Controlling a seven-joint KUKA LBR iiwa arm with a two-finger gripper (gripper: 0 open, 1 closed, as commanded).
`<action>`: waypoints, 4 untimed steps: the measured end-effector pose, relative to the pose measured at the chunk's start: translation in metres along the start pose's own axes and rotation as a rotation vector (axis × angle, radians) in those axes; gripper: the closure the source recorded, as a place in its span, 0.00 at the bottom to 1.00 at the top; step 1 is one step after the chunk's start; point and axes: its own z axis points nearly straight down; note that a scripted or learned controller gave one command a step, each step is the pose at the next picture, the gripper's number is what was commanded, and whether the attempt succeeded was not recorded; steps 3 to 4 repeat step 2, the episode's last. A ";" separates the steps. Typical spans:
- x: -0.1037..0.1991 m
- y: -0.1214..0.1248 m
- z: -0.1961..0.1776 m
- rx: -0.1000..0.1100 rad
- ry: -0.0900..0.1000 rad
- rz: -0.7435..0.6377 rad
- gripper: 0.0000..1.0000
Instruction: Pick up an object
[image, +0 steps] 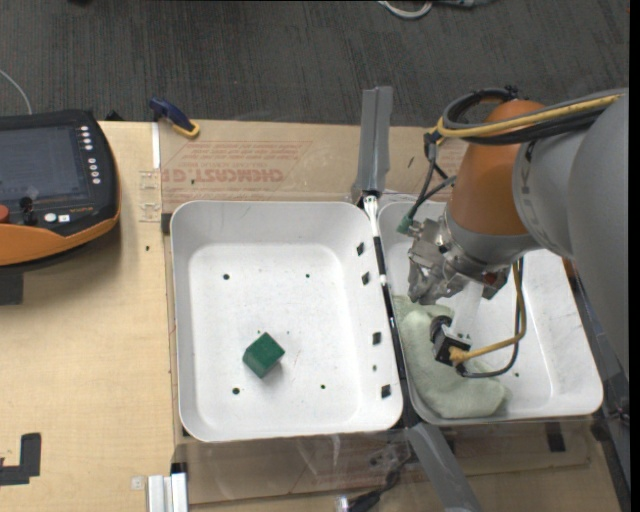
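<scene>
Plywood tabletop (80, 380) under two white bins, the arm bent down over the right one.

On the far left sits an orange-edged control pendant (45, 185); next, in the left bin (190, 330), a small green block (264, 355) lies near its front, alone. It looks light, stiff and flat-sided, so opposite faces should pinch well. In the right bin (560, 390) a pale, soft-looking cloth (455, 392) lies crumpled at the near left; bunching a fold would suit it. The gripper (432, 285) points down just above that cloth, wrist tilted leftward; how its jaws stand I cannot tell.
</scene>
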 end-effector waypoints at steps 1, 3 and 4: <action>-0.012 -0.017 -0.063 -0.002 0.000 0.046 1.00; -0.013 0.013 0.001 0.001 -0.001 0.067 1.00; -0.013 0.013 0.001 0.001 -0.001 0.067 1.00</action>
